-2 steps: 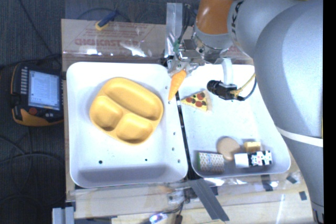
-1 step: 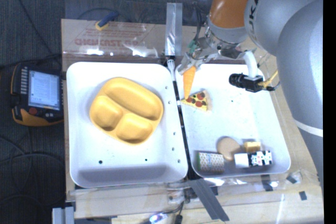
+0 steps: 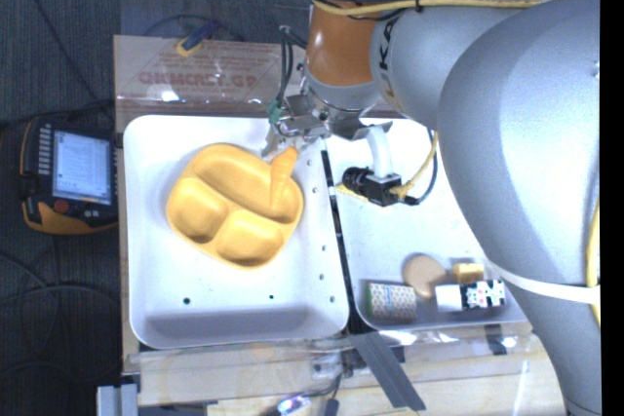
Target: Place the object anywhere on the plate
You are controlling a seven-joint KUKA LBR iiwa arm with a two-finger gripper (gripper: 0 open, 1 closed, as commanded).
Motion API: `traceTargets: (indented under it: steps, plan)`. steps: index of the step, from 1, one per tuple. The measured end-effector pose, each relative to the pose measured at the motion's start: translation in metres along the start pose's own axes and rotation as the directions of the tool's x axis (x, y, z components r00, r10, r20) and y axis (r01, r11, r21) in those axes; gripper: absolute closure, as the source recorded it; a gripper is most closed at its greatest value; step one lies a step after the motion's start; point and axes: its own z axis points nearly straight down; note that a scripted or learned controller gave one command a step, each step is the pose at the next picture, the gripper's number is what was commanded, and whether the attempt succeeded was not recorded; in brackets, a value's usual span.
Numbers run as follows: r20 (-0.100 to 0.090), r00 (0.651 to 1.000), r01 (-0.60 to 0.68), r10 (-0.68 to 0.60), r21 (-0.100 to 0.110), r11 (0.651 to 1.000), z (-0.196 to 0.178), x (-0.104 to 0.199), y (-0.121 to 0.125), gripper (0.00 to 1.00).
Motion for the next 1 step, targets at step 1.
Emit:
traceTargets:
  steps: [1]
  plan:
    - [0.000,1.000,-0.001,0.001,0.000,1.000,-0.0002,-0.0003,0.0000,0.00]
